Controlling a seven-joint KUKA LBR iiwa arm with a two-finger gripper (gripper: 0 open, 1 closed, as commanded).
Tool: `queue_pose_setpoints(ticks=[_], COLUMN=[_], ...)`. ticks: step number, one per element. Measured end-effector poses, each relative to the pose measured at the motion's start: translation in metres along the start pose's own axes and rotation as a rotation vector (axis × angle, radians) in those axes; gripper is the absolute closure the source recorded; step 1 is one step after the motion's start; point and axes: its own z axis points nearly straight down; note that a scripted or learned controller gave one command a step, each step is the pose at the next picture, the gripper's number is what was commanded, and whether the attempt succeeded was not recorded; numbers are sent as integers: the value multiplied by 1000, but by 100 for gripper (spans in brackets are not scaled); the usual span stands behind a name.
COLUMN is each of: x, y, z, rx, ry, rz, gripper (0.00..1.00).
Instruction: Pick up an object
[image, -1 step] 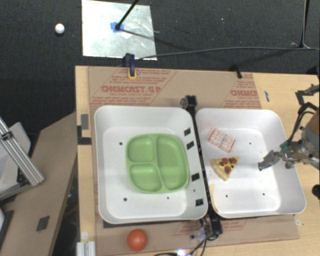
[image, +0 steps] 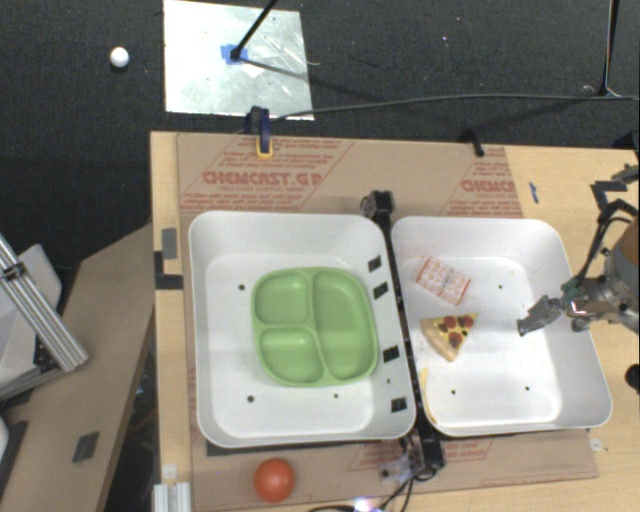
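- An orange ball (image: 274, 479) lies on the bench, in front of the left bin (image: 215, 405).
- A green divided plate (image: 314, 326) sits in that bin.
- In the right bin (image: 505, 405), right of the plate: a pizza slice (image: 450, 332), then a pink wafer (image: 443, 280) behind it.
- The gripper (image: 537, 315) hangs near that bin's right wall; its jaws cannot be made out.

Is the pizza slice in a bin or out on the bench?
In: the pizza slice lies flat on the right bin's floor.
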Motion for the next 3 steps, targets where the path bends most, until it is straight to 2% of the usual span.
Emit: queue_pose_setpoints(ticks=[1, 2, 3], x=[2, 5, 5], y=[-6, -14, -13], z=[44, 104, 112], rx=[3, 4, 0], ry=[1, 2, 1], rz=[2, 2, 2], gripper=[0, 0, 0])
